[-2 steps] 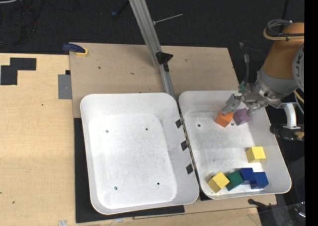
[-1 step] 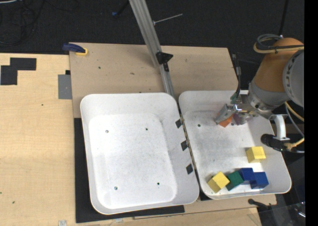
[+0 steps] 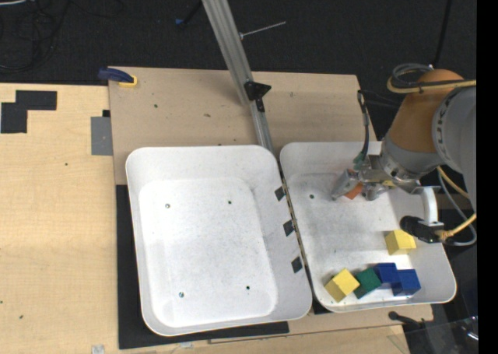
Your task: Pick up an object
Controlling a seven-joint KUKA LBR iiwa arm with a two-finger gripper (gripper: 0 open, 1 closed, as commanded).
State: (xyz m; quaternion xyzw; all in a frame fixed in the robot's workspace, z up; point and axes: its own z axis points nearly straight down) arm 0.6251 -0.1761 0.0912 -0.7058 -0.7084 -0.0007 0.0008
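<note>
Pincer [image 3: 354, 187] lowered into right bin [image 3: 327, 169] over a small orange object [image 3: 354, 192], grip state indeterminable; no lift is seen, so the pick is judged unfinished.

Small orange thing [image 3: 354, 193] at the claw [image 3: 352, 187], too small to identify; arm [image 3: 436, 131] cut by right edge.

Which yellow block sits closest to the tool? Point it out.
The lone yellow block by the right bin's right edge, just below the tool. The other yellow block lies farther off at the bin's front, beside the green block.
</note>
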